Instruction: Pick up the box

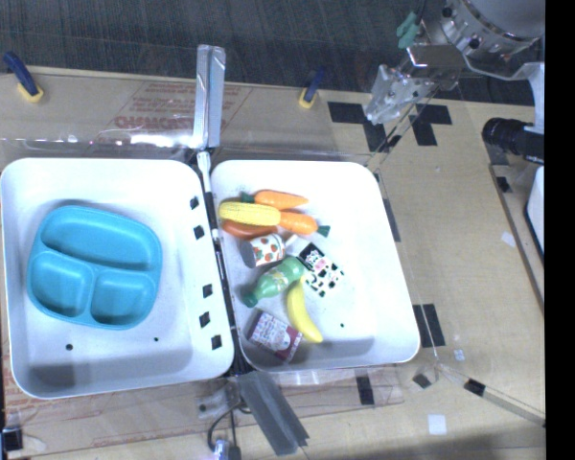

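The gripper, fingers not readable, hangs at upper right beyond the right bin; we judge the approach not begun, the next move being descent onto the box mid-bin among toy food.

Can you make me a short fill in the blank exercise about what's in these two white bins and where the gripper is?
1. The blue three-compartment plastic tray lies in the ____ shallow white bin.
2. The yellow plastic banana lies in the ____ shallow white bin.
3. The two-finger gripper is ____ both bins, above the bench.
4. The small black-and-white spotted box lies beside the ____ toy pear.

Missing words: left; right; outside; green
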Motion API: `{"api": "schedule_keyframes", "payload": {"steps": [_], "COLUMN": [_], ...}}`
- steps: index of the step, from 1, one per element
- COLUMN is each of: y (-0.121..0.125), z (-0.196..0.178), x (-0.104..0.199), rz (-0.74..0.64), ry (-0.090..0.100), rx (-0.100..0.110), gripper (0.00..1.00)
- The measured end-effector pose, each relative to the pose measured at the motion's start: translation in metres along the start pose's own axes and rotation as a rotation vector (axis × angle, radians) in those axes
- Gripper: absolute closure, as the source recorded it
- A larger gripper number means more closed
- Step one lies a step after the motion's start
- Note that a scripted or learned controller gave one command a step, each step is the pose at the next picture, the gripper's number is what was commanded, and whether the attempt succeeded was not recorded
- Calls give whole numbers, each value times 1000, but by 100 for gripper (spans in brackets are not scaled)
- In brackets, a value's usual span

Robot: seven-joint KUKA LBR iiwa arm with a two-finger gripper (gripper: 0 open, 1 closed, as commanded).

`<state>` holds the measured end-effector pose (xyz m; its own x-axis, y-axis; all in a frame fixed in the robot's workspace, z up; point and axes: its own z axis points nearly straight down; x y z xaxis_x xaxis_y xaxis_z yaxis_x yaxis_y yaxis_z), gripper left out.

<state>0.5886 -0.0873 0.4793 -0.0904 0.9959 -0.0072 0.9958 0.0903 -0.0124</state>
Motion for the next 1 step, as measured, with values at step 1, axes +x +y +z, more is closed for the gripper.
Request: {"api": "schedule_keyframes", "payload": {"steps": [1], "y": [18], "z": [38], "x": [-37], "rz": [209], "ry": [8], "rx": [-7], "gripper": [100]}}
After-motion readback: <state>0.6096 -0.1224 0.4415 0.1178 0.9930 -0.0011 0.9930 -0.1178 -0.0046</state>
